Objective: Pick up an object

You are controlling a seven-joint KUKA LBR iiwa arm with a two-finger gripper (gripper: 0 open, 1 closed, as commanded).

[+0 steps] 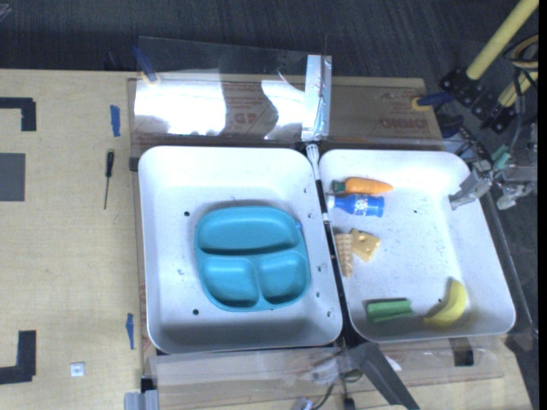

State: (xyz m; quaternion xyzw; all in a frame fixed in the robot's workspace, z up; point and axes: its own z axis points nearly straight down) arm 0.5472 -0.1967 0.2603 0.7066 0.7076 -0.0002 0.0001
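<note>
Objects for picking lie in the right bin [500, 314]: an orange carrot [369, 185] above a blue bottle [357, 204] near the divider, a yellow cheese wedge [366, 245] beside a waffle piece [344, 253], a green block [388, 309] and a banana [450, 304] at the near wall. The left bin [162, 178] holds a blue divided tray [251, 257]. The claw [487, 186] sits at the right bin's far right rim; its state cannot be determined. Recommendation: target the cheese wedge, which has the most open space around it, descending vertically.
</note>
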